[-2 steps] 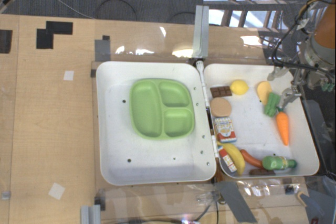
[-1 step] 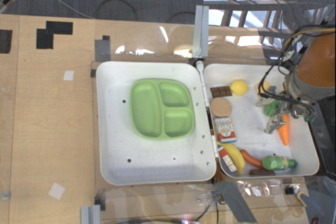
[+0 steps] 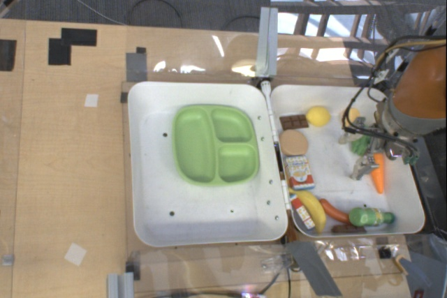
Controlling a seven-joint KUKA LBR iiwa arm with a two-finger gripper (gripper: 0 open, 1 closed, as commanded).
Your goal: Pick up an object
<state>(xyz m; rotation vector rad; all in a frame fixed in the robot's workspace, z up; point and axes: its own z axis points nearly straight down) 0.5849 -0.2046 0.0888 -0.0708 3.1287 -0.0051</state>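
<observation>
bottle (image 3: 370, 218) and banana (image 3: 312, 211) lie nearest the viewer, below the end effector (image 3: 367, 164). end effector hangs low in the right bin (image 3: 328, 150), carrot (image 3: 378, 174) just beside it; grip state cannot be told. nothing lifted; judged: pick not yet done.

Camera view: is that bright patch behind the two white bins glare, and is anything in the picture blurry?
In the camera view, yes: bright white streaks of reflected light lie on the clear sheet behind the bins; the green tray in the left bin looks evenly lit and sharp; the arm's orange band looks soft-edged; the hand is small and hard to make out.
</observation>
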